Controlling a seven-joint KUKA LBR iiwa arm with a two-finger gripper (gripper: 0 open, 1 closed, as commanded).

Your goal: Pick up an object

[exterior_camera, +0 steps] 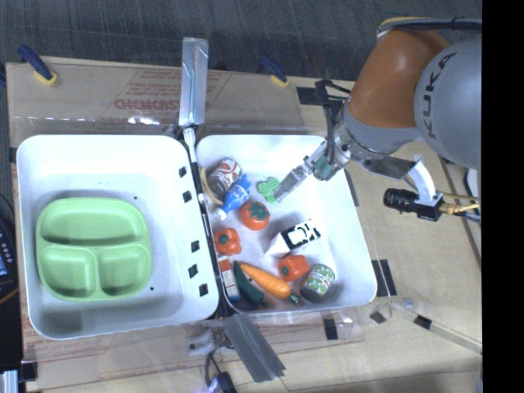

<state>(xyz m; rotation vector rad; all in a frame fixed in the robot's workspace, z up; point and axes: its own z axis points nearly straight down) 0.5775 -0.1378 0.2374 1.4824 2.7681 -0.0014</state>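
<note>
My gripper (278,191) reaches down at a slant into the right bin (348,219), with its tip near the bin's middle. A small green toy (267,188) lies right at the tip, touching or nearly touching it; whether it is gripped is unclear. Close by are a blue bottle (237,193), a red tomato (255,214) and a brown-and-white round object (225,172). Further toward the front lie a second red tomato (227,240), a black-and-white box (300,235), a red pepper (293,266), a carrot (264,279) and a green can (320,279).
The left bin (33,162) holds a light green divided tray (92,246). A metal divider (193,80) runs between the bins at the back. The grey arm with its orange band (393,72) hangs over the right bin's far right corner.
</note>
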